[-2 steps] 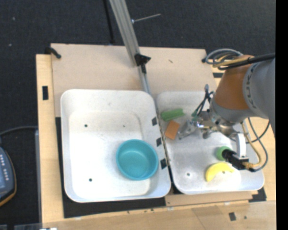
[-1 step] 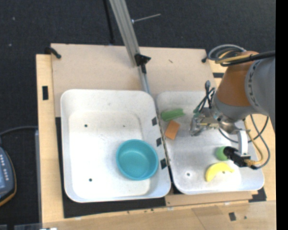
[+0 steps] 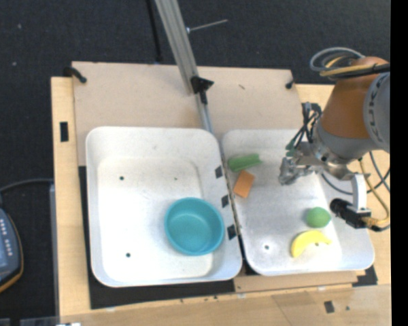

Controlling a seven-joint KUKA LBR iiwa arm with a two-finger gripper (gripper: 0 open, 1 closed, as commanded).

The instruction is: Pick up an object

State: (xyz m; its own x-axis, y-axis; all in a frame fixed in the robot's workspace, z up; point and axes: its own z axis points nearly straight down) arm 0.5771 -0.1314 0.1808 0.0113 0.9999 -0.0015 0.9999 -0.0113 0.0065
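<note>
Gripper [image 3: 290, 170] is hovering over the right bin [image 3: 272, 260], mid-bin toward its far edge. The orange block [image 3: 243, 184] is lying leftward, by the left wall, long axis tilted. Jaw state: cannot tell.

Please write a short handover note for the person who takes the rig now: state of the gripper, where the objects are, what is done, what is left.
Gripper: over the right bin, upper middle part, nothing seen between its fingers; open or shut cannot be told.
Right bin: green block and orange block near the left wall, close together; green ball and yellow banana toward the near right corner.
Left bin: blue bowl near its front right.
Done: the arm is in position above the right bin; no object is lifted.
Left: grasp one object and pick it up. The blocks lie to the gripper's left in the view.
</note>
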